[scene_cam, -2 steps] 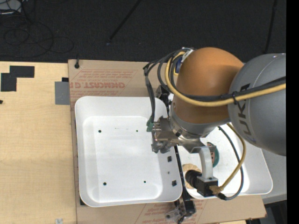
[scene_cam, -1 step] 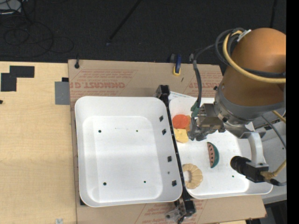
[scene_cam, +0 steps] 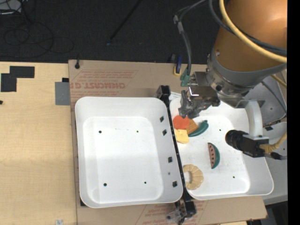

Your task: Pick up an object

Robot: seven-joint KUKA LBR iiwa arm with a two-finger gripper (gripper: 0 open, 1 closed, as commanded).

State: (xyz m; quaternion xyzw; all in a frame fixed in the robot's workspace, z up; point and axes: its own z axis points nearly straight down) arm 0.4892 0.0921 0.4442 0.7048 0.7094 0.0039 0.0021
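My gripper (scene_cam: 186,112) reaches down into the right bin (scene_cam: 243,184) near its far left corner. Its dark fingers stand just above an orange-red round piece (scene_cam: 180,123), which touches a yellow block (scene_cam: 182,136) and a teal curved piece (scene_cam: 198,128). A watermelon slice (scene_cam: 213,154) lies in the middle of this bin. A tan ring like a bagel (scene_cam: 192,176) rests at the near left corner. The fingertips are hard to make out against the objects below them.
The left bin (scene_cam: 93,121) sits beside the right one, with black clips along the shared wall (scene_cam: 169,139). A black cylindrical fitting (scene_cam: 243,142) juts in over the right bin's right side. Cardboard lies under both bins.
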